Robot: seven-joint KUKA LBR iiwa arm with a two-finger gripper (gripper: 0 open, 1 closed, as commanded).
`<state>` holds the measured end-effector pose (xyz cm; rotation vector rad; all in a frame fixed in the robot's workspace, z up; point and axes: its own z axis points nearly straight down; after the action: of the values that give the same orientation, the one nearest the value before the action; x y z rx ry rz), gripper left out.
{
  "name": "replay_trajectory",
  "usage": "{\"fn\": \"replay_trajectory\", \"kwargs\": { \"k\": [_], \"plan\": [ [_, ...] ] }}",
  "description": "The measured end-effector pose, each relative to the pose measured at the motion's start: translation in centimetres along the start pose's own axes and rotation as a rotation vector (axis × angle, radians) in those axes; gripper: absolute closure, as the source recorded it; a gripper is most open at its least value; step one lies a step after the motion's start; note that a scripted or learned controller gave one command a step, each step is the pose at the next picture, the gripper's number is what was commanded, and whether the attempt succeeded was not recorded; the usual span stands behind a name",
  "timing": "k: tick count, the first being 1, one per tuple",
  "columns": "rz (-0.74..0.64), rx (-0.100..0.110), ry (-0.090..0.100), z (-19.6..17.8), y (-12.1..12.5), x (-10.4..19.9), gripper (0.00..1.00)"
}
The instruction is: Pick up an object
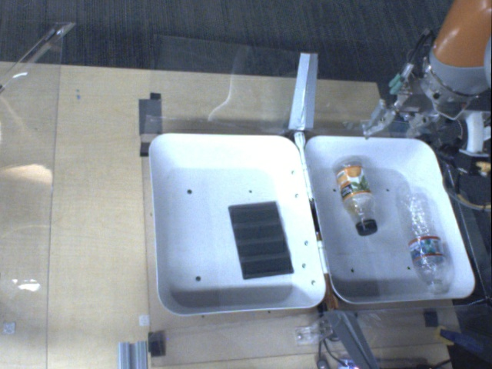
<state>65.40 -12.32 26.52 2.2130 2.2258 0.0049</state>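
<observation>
Objects available for picking, taken left to right with the right bin [319, 160] as landmark: a black ridged pad [260, 239] lies flat in the left bin [177, 167] beside it. Inside the right bin, a bottle with an orange label and dark cap [356, 197] lies left of centre; a clear crumpled bottle [424, 241] lies along its right side. The gripper [382, 121] hangs above the right bin's far rim, touching nothing; its finger spread cannot be determined.

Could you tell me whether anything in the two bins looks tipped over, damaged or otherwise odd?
Both bottles in the right bin lie on their sides: the orange-labelled bottle and a clear bottle that looks crumpled. The dark ridged pad in the left bin sits slightly askew.
</observation>
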Motion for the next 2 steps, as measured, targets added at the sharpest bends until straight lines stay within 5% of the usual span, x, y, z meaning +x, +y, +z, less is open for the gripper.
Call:
{"fn": "replay_trajectory", "kwargs": {
  "k": [1,2],
  "plan": [
    [-0.061,0.001,0.0,16.6,-3.3,3.0,0.0],
    [-0.059,-0.008,0.001,15.3,-3.0,3.0,1.0]
  ]
}}
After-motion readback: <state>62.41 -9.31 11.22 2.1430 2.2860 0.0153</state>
